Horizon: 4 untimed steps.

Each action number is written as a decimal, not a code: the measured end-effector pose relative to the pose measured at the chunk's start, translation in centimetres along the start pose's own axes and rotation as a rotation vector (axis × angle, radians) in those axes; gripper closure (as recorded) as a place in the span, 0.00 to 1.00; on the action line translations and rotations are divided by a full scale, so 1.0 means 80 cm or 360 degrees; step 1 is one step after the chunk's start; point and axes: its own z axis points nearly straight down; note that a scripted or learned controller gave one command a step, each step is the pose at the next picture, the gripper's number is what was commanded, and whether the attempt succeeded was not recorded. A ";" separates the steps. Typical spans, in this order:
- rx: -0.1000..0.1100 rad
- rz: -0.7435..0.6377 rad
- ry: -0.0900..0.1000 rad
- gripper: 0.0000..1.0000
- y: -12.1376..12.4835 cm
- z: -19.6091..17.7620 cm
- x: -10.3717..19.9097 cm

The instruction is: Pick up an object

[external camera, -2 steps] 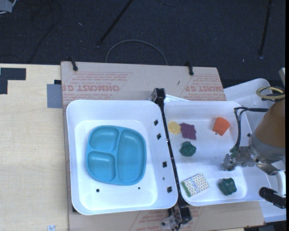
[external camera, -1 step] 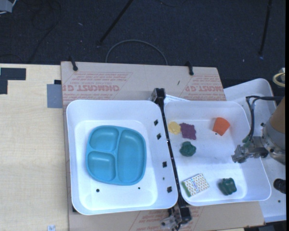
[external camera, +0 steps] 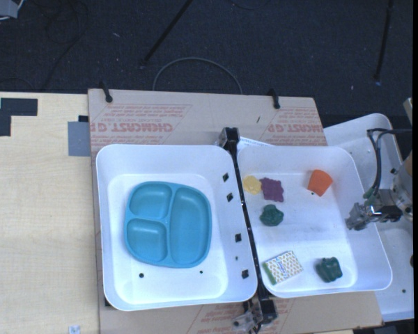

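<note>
The right bin (external camera: 334, 157) holds several small objects. A yellow piece (external camera: 251, 184) lies beside a purple one (external camera: 272, 188) near the divider. An orange block (external camera: 320, 181) sits toward the back right. One dark green lump (external camera: 271, 216) rests mid-bin and another (external camera: 328, 269) lies at the front right. A patterned flat box (external camera: 283, 266) lies at the front. My gripper (external camera: 362, 216) hangs over the right rim of this bin, apart from every object, with nothing visibly in it.
The left bin (external camera: 118, 165) carries a blue divided plate (external camera: 168, 224). A black divider (external camera: 240, 207) runs between the bins. Cables (external camera: 376, 165) trail along the arm at the right. Cardboard (external camera: 167, 120) lies behind the bins.
</note>
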 end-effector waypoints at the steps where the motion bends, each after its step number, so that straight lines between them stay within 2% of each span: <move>1: 0.0002 -0.0001 0.0000 1.00 0.001 -0.022 -0.001; 2: 0.0004 -0.0008 0.0004 1.00 0.024 -0.023 0.074; 3: 0.0008 -0.0005 0.0005 1.00 0.028 -0.012 0.139; 4: 0.0005 -0.0006 0.0004 1.00 0.052 -0.019 0.199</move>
